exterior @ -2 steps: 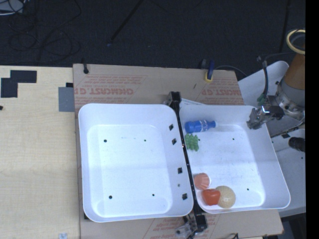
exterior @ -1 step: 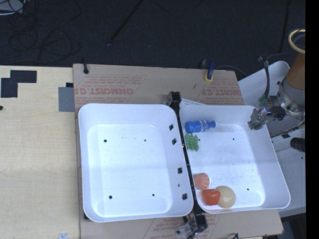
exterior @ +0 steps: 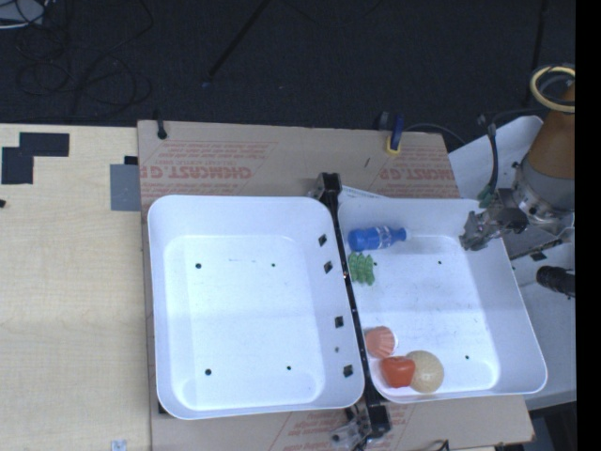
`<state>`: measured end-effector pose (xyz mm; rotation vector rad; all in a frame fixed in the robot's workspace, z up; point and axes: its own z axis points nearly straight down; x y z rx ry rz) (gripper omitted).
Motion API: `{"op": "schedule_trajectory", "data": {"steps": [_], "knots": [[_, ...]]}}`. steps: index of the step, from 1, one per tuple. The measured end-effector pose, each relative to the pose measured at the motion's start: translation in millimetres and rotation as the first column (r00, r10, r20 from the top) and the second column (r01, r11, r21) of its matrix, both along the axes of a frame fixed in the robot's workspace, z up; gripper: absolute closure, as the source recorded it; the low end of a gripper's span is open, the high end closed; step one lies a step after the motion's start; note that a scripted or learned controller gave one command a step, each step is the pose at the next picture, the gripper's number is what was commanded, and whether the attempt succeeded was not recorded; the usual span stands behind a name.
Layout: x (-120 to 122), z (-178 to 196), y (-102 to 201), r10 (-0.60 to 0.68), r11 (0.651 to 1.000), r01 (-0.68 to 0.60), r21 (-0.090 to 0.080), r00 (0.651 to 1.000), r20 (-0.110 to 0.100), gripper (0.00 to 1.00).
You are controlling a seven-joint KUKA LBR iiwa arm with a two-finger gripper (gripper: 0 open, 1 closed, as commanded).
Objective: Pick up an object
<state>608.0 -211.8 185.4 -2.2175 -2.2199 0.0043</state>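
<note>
The right bin (exterior: 488,280) holds a blue bottle (exterior: 375,238) lying near its far left corner. A small green piece (exterior: 362,269) sits just below it. At the bin's near edge lie a pink ball (exterior: 380,341), a red object (exterior: 398,371) and a pale yellow ball (exterior: 425,370), close together. My gripper (exterior: 477,231) hangs over the bin's far right rim, well to the right of the bottle. Nothing shows between its fingers.
The left bin (exterior: 244,303) stands beside the right one, with a black divider (exterior: 343,289) between them. Both rest on a cardboard sheet (exterior: 282,158). A wooden bench top (exterior: 66,299) lies to the left. The arm's grey and orange body (exterior: 554,148) stands at the right.
</note>
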Motion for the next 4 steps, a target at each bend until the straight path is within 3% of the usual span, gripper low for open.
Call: {"op": "schedule_trajectory", "data": {"steps": [1, 2, 3, 4], "knots": [[0.3, 1.6, -0.1, 0.000, 1.000, 0.000, -0.001, 1.000, 0.002, 0.00], [-43.1, 42.2, -0.4, -0.001, 1.000, 0.001, 0.001, 1.000, 0.002, 0.00], [-41.6, 50.3, -1.4, 0.000, 1.000, 0.000, 0.001, 1.000, 0.001, 1.00], [-6.0, -69.7, 0.7, 0.003, 1.000, -0.003, 0.002, 1.000, -0.003, 1.00]]}}
